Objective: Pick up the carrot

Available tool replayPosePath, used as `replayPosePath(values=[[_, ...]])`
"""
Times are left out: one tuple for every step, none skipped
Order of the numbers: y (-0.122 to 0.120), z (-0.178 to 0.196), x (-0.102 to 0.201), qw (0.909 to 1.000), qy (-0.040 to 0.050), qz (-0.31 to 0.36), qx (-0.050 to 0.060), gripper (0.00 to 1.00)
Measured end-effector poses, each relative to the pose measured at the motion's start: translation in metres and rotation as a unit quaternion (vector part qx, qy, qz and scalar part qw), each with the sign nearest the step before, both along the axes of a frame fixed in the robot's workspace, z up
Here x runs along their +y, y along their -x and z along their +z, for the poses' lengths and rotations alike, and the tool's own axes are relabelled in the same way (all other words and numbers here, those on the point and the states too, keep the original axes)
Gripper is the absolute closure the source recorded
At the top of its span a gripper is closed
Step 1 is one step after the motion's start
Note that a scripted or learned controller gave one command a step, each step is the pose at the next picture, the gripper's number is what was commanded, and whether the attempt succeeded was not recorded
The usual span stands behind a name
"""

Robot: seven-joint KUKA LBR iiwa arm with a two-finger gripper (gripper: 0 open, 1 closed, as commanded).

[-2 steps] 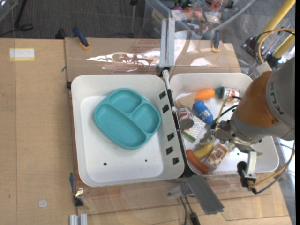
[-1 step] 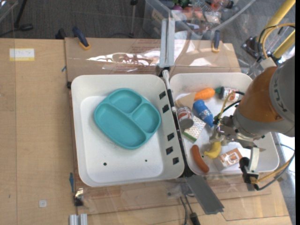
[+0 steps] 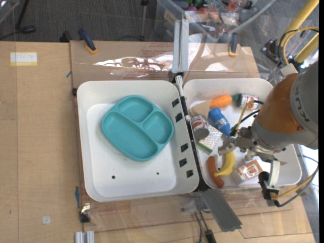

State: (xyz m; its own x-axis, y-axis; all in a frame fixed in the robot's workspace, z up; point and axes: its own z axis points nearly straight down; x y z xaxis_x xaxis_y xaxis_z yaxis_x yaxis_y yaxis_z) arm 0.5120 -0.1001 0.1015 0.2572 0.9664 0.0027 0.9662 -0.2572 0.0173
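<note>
Camera view. The arm [image 3: 291, 110] reaches in from the right over the right bin [image 3: 202, 87], its orange band above the wrist. The claw [image 3: 230, 143] hangs low over the middle of that bin; whether it is spread or pressed together cannot be told, since the wrist covers its tips. The carrot [image 3: 220, 101] lies beyond the claw, toward the bin's far wall and a little left of the claw's line, well apart from it, with nothing gripping it. Its long axis runs roughly across the bin, left to right, slightly tilted. Between carrot and claw lies a blue can [image 3: 219, 120]. Nearer than the claw lie a banana [image 3: 227, 164] and a red sausage-like piece [image 3: 213, 171]; just left of the claw a small can [image 3: 199, 122] and a flat packet [image 3: 209, 139]. Labels are too small to read. The left bin [image 3: 96, 186], far left of the claw, holds a teal divided plate [image 3: 126, 138]. Judgement: the coming move calls for travel toward the far wall.
</note>
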Motion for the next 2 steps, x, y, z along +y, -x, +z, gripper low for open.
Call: replayPosePath(values=[[0.0,-0.011,0.003,1.0,-0.0004,-0.004,0.003,0.0],[0.0,-0.001,0.001,1.0,0.0005,-0.006,0.002,1.0]])
